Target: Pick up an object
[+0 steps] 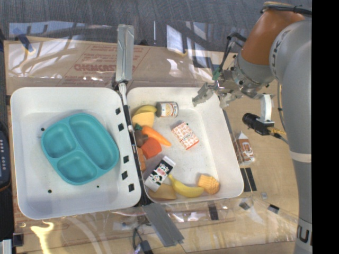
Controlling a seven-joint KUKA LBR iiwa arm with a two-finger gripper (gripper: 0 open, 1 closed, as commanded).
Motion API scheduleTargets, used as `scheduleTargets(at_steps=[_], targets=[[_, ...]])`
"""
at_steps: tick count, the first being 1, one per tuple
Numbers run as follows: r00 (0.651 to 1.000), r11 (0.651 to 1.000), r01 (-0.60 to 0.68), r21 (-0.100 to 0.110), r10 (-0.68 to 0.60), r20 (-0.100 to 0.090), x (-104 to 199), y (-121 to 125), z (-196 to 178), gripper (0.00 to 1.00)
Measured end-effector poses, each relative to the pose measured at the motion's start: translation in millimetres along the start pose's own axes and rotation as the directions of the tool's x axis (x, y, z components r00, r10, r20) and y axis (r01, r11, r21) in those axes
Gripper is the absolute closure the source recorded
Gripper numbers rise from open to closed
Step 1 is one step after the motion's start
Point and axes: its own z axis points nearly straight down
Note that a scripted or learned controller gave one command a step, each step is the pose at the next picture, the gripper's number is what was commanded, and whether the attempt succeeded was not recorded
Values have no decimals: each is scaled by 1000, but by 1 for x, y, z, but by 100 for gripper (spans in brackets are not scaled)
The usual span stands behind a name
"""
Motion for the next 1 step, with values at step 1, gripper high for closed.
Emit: scheduleTargets(at_steps=[1], targets=[[1000,1000,17,-9,-17,0,7,-37,121,0]])
